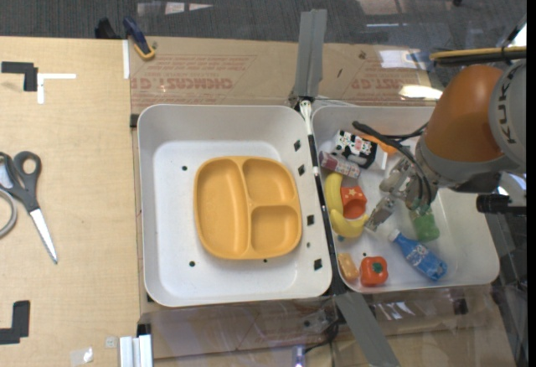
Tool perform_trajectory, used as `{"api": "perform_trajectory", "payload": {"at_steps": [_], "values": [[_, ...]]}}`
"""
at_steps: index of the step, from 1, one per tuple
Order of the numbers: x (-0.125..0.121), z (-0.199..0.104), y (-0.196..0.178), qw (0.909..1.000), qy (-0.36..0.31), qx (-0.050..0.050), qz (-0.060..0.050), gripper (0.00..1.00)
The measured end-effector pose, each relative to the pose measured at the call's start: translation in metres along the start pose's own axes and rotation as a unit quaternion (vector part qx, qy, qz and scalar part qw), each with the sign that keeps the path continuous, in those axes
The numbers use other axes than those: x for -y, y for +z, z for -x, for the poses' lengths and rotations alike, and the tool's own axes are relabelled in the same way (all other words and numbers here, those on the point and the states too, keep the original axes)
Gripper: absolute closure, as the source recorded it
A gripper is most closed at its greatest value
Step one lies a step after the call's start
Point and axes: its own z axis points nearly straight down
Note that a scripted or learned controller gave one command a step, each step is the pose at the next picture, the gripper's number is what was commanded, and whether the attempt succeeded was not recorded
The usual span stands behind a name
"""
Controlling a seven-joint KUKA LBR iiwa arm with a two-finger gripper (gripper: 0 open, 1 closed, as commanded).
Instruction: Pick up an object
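Note:
The right bin holds several small items. A yellow banana lies along its left wall, with a small red piece against it. A red tomato-like toy sits near the front, next to an orange piece. A blue bottle with a white cap lies beside a green item. My gripper hangs low over the bin's middle, just right of the banana and above the bottle's cap. Its fingers stand apart with nothing between them.
The left bin carries a yellow divided plate. A black-and-white box and a dark bar lie at the back of the right bin. Scissors rest on the wooden bench at the far left.

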Motion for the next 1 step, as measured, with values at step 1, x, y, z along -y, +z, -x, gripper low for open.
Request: {"api": "perform_trajectory", "payload": {"at_steps": [1], "values": [[0.0448, -0.0389, 0.0003, 0.9992, -0.041, -0.002, 0.0, 0.0]]}}
